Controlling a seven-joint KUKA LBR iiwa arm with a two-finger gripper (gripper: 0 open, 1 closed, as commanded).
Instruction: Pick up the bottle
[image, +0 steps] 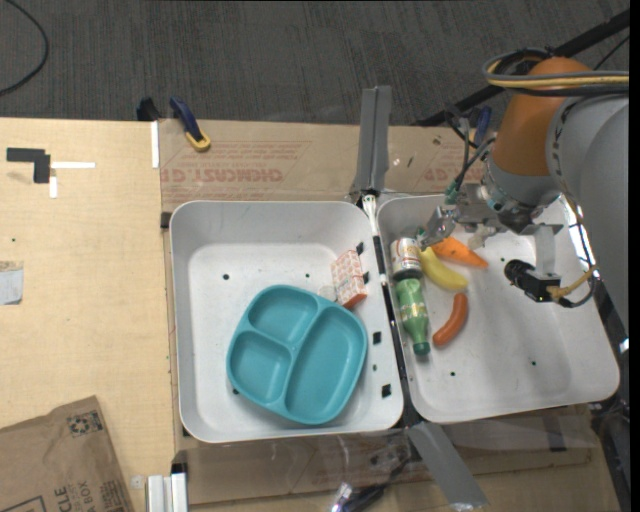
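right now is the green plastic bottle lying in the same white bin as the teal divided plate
No, the green plastic bottle lies in the right bin, while the teal divided plate sits in the left bin.

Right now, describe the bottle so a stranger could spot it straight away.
Look in the right bin, along its left wall. The bottle lies there on its side, green with a clear neck end, beside a yellow banana and a red sausage. It is the only see-through thing.
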